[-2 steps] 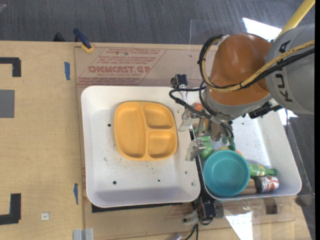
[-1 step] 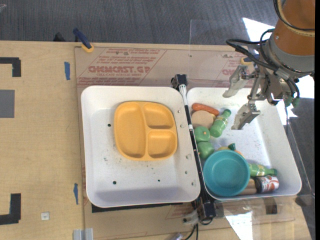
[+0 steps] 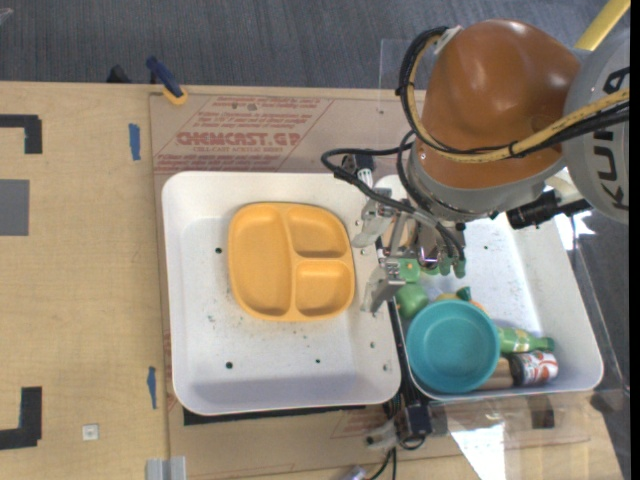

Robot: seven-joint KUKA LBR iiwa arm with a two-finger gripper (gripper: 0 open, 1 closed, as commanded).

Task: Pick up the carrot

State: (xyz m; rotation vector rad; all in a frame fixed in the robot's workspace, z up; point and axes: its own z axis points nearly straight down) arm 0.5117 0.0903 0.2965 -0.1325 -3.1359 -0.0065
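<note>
My gripper (image 3: 392,273) hangs low over the left edge of the right bin (image 3: 560,298), just above a teal bowl (image 3: 452,345). The big orange wrist covers much of that bin. An orange sliver (image 3: 497,374) peeks out at the bowl's lower right rim; it may be the carrot, mostly hidden under the bowl. A green piece (image 3: 524,343) lies just above that sliver. Another green object (image 3: 411,297) sits right under the gripper, against the bowl's upper left rim. I see nothing clearly held.
A yellow divided plate (image 3: 290,261) lies in the left bin (image 3: 200,368). A dark can with a red and white label (image 3: 532,369) rests at the right bin's front right. The wall between the two bins runs directly below the gripper.
</note>
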